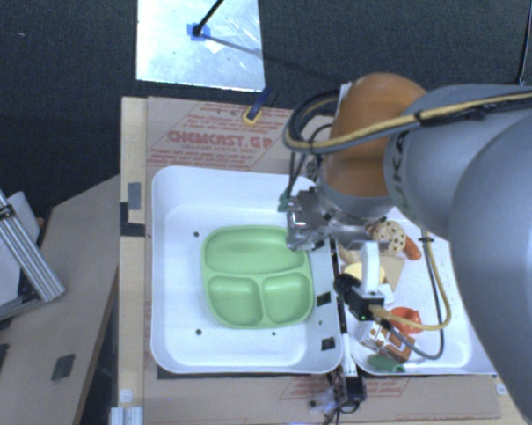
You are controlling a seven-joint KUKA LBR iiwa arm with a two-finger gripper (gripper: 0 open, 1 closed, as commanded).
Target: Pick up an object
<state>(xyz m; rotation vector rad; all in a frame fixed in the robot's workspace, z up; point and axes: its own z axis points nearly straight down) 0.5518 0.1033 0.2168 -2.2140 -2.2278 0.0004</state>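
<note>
Green plate (pixel 256 277): where is it placed? (Student)

It is laid flat in the left bin (pixel 175 247), roughly at the middle of the white floor. (Instructor)

How is its form described? (Student)

A pale green, rounded-rectangular plate is shown, divided by raised ridges into 3 compartments: 1 long compartment along the far side and 2 smaller ones along the near side. A smooth, slightly glossy surface is seen. (Instructor)

Where is the gripper (pixel 300 233) positioned? (Student)

It is seen at the plate's far right corner, over the rim, beside the wall shared by the 2 bins. Whether it is open or closed cannot be told, and contact with the plate cannot be confirmed. (Instructor)

What is shown in the right bin (pixel 454 347)? (Student)

Small items are partly covered by the arm (pixel 479 172): a speckled cookie (pixel 390 232), a yellow piece (pixel 371 273) and a red piece (pixel 407 317). Both bins are set on printed cardboard (pixel 216 139). (Instructor)
</note>
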